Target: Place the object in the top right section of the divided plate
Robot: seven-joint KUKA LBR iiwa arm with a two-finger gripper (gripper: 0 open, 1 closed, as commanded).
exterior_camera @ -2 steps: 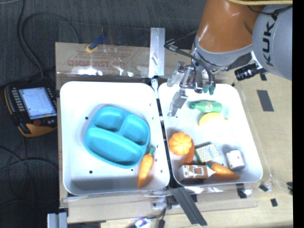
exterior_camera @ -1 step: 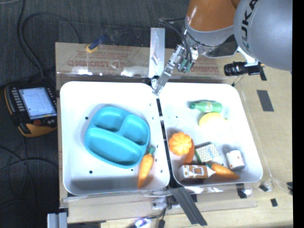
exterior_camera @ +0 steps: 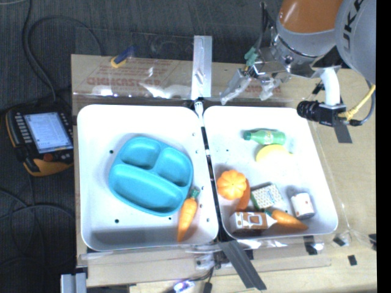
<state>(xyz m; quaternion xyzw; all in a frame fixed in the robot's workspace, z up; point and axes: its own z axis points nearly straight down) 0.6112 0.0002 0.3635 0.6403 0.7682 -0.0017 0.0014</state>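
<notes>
The gripper [exterior_camera: 252, 84] is hovering above the bench beyond the far rim of the right bin [exterior_camera: 317, 163], its two fingers [exterior_camera: 235, 90] spreading wide apart with nothing between them. The arm [exterior_camera: 317, 11] is reaching in from the right, its orange band sitting directly above the wrist, and a black cylindrical unit [exterior_camera: 314, 109] is projecting over the right bin's far right corner. Inside the right bin, a green bottle [exterior_camera: 264, 135] is lying on its side near the far wall, with a yellow lemon-like piece [exterior_camera: 273, 152] resting just beside it. An orange pumpkin [exterior_camera: 231, 184] is sitting against the bin's left wall. Near the front wall, a brown carton [exterior_camera: 248, 221], a patterned packet [exterior_camera: 266, 196], a small carrot [exterior_camera: 286, 218] and a grey can [exterior_camera: 302, 204] are clustering closely together. Left of the right bin, the left bin [exterior_camera: 98, 133] is holding the blue divided plate [exterior_camera: 151, 174], which is lying slantwise near the bin's middle. A larger carrot [exterior_camera: 186, 217] is leaning at the plate's near right edge, close to the wall that is separating the two bins. A handheld control pendant [exterior_camera: 40, 136] is resting on the floor to the left of the left bin.
</notes>
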